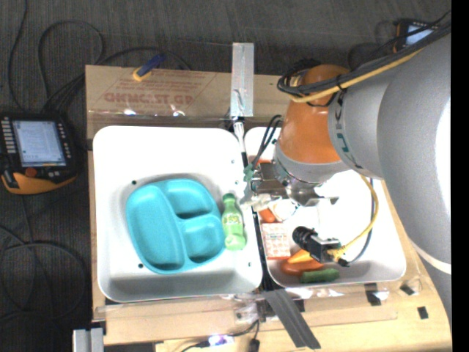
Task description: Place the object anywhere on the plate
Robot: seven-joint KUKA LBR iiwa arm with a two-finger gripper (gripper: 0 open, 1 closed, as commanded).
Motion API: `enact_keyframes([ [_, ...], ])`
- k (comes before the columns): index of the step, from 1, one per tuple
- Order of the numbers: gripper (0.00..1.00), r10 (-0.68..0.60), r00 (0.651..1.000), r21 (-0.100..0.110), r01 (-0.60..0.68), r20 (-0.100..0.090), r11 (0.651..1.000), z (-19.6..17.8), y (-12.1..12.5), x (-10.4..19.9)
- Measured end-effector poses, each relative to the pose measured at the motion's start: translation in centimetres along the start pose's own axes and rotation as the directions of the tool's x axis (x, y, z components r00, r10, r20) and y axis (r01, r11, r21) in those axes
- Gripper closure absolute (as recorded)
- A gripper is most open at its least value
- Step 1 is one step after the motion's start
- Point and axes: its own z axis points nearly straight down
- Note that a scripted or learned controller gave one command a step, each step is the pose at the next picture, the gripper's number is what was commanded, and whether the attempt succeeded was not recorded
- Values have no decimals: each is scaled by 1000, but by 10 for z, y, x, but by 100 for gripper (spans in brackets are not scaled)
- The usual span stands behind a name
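A glossy turquoise plate [176, 224] with three compartments lies at frame centre-left in the left white bin [146, 141], open floor above it. A green plastic bottle [233, 222] touches its right rim. The pincer [282, 205] is over the right bin [385, 262]; I cannot tell its state.

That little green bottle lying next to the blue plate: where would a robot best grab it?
Probably across the middle of the small green plastic bottle, coming straight down. It lies flat, lengthwise beside the divided blue plate, so its narrow width suits a two-finger gripper.
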Motion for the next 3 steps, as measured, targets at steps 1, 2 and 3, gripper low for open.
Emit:
enact_keyframes([
  [1,100,-204,979,-6,204,2,979,5,41,61],
  [2,100,-136,991,-7,136,3,991,-46,52,9],
  [3,0,-136,991,-7,136,3,991,-46,52,9],
])
